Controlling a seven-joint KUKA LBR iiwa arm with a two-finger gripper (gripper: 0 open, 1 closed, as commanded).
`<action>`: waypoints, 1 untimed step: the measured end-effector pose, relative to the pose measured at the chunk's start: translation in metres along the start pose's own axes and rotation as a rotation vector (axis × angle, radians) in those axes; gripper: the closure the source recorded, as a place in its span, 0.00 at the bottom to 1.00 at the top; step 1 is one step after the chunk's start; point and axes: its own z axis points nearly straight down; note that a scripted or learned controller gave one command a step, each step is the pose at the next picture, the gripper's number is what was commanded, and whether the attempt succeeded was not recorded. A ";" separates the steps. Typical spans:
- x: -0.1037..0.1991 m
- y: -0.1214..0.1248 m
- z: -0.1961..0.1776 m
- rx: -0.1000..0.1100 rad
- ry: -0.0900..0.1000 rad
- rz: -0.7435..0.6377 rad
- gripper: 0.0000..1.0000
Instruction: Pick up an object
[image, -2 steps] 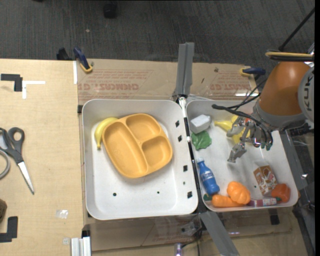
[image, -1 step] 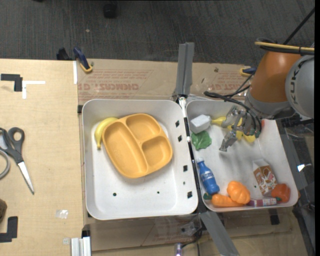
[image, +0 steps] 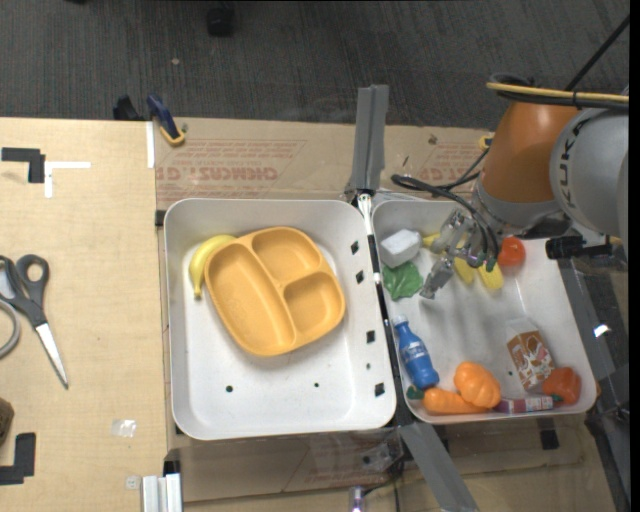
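Observation:
My gripper (image: 455, 266) hangs over the back of the right bin (image: 570, 310), fingers open and pointing down with nothing between them. A yellow toy (image: 489, 276) lies just right of the fingertips, and a red-orange ball (image: 511, 252) sits beyond it. Left of the gripper are a white block (image: 399, 243) and a green piece (image: 403, 281). Toward the front lie a blue bottle (image: 413, 352), an orange pepper (image: 477, 383), a carrot (image: 448, 402), a brown packet (image: 529, 357), a marker (image: 527, 404) and a red piece (image: 564, 381).
The left bin (image: 200, 390) holds a yellow divided plate (image: 275, 290) with a banana (image: 203, 262) tucked against its left side. A grey divider bar (image: 369, 140) runs between the bins. Scissors (image: 32, 305) lie on the bench at far left.

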 end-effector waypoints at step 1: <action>0.067 -0.026 0.001 -0.002 -0.005 0.061 0.00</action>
